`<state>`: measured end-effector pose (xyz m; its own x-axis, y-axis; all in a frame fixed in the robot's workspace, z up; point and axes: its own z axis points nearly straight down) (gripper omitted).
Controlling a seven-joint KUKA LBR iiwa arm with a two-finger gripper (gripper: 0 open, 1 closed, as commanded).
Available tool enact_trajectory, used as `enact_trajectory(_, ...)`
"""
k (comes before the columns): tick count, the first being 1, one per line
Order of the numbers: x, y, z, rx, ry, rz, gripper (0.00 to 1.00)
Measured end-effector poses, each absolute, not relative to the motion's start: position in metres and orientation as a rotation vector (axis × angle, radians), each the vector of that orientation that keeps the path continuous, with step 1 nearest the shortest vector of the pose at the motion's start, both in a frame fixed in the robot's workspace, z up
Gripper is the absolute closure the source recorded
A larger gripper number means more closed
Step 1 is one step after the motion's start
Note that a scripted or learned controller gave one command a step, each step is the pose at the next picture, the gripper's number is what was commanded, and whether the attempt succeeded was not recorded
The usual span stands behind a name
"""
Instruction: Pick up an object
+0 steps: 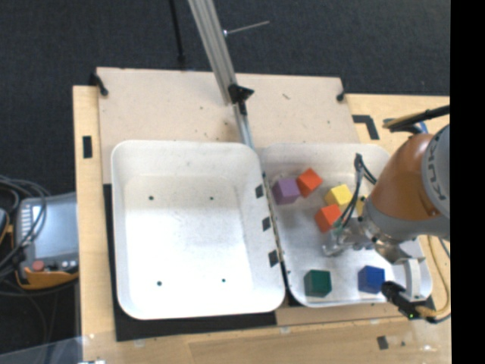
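Six small blocks are seen in the right bin (pixel 282 174): purple (pixel 286 190) and orange (pixel 308 182) near its far-left corner, yellow (pixel 339 196) and a second orange one (pixel 328 218) mid-bin, green (pixel 318 283) and blue (pixel 371 279) along its near edge.

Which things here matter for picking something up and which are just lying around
For the job: gripper, purple block, two orange blocks, yellow block, green block, blue block.
Lying about: left bin, pendant.
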<state>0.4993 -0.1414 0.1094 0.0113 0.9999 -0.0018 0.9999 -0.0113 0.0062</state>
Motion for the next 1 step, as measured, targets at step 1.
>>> enact_trajectory(1,0.5004,-0.1326,0.1657,2.213,2.221,0.006,1.00)
